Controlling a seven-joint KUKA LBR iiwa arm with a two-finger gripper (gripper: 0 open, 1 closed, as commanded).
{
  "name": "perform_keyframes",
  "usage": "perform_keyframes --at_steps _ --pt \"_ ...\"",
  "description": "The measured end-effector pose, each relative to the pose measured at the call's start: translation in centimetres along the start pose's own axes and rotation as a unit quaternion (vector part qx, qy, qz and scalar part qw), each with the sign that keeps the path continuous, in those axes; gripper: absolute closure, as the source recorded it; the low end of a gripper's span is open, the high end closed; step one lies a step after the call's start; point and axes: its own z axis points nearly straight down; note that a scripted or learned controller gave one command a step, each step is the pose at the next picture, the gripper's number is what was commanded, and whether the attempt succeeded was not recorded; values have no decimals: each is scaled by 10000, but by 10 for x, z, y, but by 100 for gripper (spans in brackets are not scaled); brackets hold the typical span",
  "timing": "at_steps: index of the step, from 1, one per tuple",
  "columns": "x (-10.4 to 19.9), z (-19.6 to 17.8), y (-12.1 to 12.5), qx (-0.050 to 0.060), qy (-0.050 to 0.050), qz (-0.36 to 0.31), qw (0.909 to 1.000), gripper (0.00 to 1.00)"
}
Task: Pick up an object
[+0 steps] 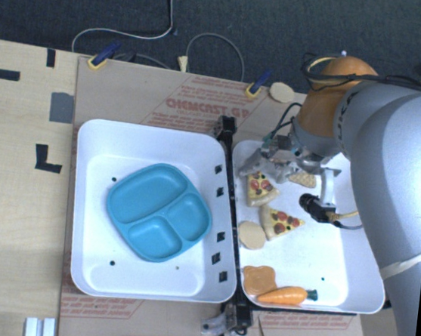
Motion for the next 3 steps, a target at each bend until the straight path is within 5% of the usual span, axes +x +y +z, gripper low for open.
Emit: perform_keyframes --at_steps 3 --pt "-1 0 0 2 10 -2 10000 0"
